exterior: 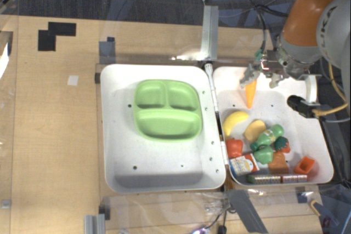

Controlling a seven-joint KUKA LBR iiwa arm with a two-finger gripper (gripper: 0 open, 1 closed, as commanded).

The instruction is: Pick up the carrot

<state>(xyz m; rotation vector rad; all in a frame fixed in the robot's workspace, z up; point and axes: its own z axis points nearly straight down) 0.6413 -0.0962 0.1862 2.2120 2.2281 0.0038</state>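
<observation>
Carrot (250, 93) just under end effector (262, 73) — right bin (323, 145)

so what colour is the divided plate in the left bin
Light green, plain, no pattern; the divided plate shows in the camera view.

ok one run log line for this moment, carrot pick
phase: lift | gripper: shut on orange tapered carrot, hanging tip down | over: right white bin, far end | green divided plate: left bin

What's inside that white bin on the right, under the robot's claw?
The right bin holds a heap of toy food: a lemon, a red piece and green pieces. The carrot hangs at the gripper. Whatever lies beneath the heap is covered.
</observation>
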